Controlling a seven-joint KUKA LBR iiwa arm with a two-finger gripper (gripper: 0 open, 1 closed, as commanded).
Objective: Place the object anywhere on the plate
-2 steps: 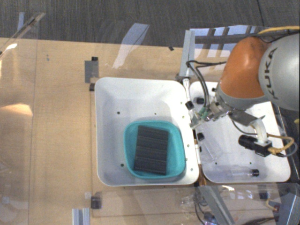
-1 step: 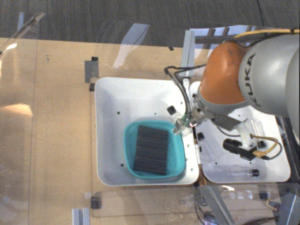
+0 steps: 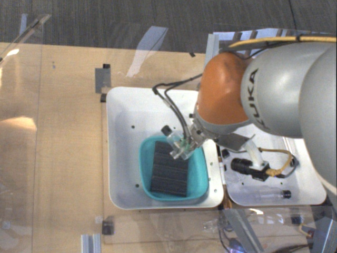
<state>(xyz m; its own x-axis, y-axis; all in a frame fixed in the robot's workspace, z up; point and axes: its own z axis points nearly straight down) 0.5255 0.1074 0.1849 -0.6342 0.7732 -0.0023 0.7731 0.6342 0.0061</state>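
One arm [image 3: 284, 88], one plate [image 3: 144, 161], one black block [image 3: 169, 175]

One fixed camera above the bench [image 3: 52, 141], slanted down over both bins [image 3: 122, 136]

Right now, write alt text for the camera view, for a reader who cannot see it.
A dark ribbed rectangular block lies on a teal rounded plastic plate in the left shallow white bin. The grey arm's pincer hangs over the block's far corner, reaching in from the right.
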